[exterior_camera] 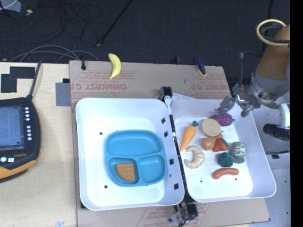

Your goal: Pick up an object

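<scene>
Honestly, we'd go for the purple grapes (pixel 226 119) just beside the gripper (pixel 235 104), probably light hard bumpy plastic, best pinched across the middle; can't tell how the tool's set.

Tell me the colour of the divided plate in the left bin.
The divided plate is light blue, seen clearly in the camera view.

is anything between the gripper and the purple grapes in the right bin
Nothing visible does. The two-finger gripper hangs just above and right of the purple toy grape bunch near the right white bin's back edge; the round tan slice lies on the bunch's far side.
</scene>
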Robot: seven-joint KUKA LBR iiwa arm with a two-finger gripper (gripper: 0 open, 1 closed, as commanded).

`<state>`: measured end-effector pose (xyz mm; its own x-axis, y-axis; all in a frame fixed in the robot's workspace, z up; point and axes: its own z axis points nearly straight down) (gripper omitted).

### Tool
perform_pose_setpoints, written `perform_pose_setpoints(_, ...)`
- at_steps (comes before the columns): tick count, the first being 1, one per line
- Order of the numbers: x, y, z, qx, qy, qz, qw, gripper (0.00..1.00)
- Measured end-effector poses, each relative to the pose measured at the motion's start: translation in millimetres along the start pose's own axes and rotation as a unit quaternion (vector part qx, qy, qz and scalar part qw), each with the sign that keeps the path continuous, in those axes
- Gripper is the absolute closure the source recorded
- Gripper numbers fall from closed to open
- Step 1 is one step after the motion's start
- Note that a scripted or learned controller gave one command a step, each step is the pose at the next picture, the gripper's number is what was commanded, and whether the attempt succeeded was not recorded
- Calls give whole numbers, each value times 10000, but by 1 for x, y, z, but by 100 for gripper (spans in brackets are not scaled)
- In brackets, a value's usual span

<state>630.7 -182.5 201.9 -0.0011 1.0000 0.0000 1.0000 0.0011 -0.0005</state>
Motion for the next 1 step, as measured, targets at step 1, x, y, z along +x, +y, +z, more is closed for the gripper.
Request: perform_pose_setpoints(1, 0, 0, -10, -1, 1, -8, 10000, 100)
